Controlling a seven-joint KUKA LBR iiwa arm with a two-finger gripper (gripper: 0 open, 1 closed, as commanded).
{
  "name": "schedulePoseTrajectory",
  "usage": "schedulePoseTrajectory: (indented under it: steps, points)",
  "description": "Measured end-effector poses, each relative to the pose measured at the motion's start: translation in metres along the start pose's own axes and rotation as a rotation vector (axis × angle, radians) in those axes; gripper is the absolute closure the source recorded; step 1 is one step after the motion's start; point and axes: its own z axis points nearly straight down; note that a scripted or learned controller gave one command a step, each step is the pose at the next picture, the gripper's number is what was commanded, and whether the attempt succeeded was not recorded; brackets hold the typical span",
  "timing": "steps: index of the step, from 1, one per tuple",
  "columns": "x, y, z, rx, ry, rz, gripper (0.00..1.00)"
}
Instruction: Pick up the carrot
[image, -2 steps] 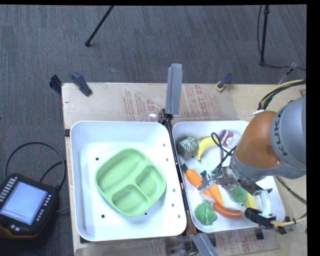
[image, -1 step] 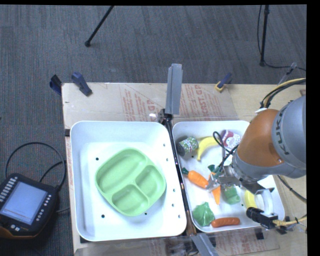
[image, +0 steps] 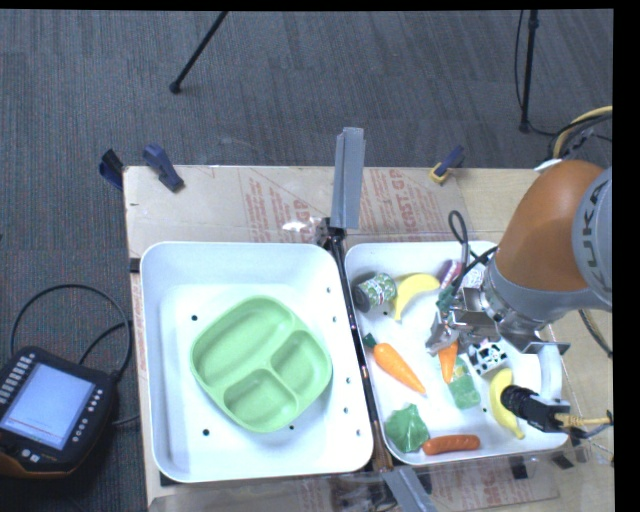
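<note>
Carrot lying flat in the right bin, near its left wall, leafy end toward the divider. Gripper low over the bin's middle, just right of the carrot, apart from it; open or closed, cannot tell. Second orange piece directly beneath the gripper. Banana toward the far edge. Green tray in the left bin.

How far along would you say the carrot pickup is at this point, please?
Done: the arm has reached over the right bin, its pincer low among the food. In hand: nothing clearly; an orange piece sits just under the pincer. Left: the carrot lies on the bin floor, left of the pincer, ungrasped.
</note>
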Motion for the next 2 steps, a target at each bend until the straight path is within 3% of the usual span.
schedulePoseTrajectory:
  steps: [1, 2]
  points:
    - [-0.008, 0.035, -0.038, -0.001, 0.0, -0.04, 1.0]
    - [-0.02, 0.069, 0.022, 0.0, 0.0, 0.024, 1.0]
